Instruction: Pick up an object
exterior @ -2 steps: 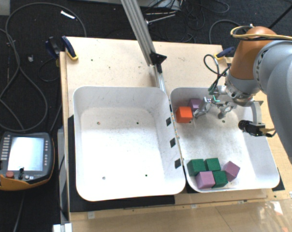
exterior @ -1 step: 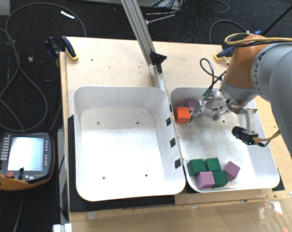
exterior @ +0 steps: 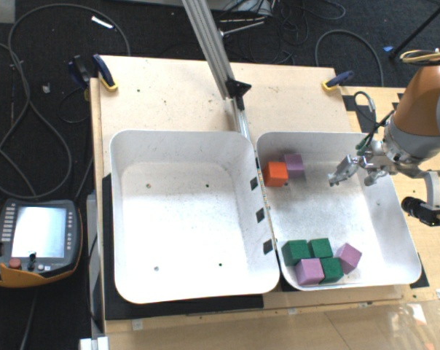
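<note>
End effector (exterior: 344, 172) over right bin (exterior: 395, 232), finger spread unclear, nothing visibly gripped. Orange block (exterior: 277, 173) and purple block (exterior: 294, 165) well left of it; green-purple cluster (exterior: 320, 260) toward bin's near edge.

A: Where do we see the gripper (exterior: 345, 172)?

B: We see it over the right bin (exterior: 384, 228), near that bin's far right side, hanging from the grey arm (exterior: 417, 133) with its orange band.

A: And the blocks?

B: To the gripper's left we find an orange block (exterior: 277, 173) touching a purple block (exterior: 294, 165). Well below the gripper, at the near rim, we count two green blocks (exterior: 308, 250), a third green block (exterior: 331, 269) and two more purple ones (exterior: 309, 270), all bunched together.

A: Is anything between the fingers?

B: We see nothing held; the fingertips are too small for us to judge their gap.

A: Further left?

B: The left bin (exterior: 180, 214), and well beyond it a pendant (exterior: 34, 240) on the floor.
</note>
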`<action>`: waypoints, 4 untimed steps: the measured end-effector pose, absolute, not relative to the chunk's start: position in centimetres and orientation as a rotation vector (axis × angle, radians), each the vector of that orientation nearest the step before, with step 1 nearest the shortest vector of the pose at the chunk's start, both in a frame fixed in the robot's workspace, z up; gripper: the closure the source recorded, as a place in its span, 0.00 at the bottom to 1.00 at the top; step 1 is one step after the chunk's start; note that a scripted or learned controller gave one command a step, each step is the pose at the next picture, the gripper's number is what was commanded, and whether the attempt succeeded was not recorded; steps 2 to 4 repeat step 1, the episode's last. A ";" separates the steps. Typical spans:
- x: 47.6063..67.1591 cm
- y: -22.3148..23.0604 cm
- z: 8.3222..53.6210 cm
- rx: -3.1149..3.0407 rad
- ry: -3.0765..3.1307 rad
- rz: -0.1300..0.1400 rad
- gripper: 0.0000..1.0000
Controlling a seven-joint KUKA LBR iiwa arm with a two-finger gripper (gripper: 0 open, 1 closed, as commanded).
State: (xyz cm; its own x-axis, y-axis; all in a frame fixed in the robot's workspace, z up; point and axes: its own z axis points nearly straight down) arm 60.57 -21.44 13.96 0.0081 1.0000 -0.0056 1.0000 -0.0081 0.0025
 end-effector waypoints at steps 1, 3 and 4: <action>65.5 -17.4 9.3 2.213 2.226 0.001 0.00; 65.5 -17.4 9.3 2.213 2.226 0.001 0.00; 65.5 -17.4 9.3 2.213 2.226 0.001 0.00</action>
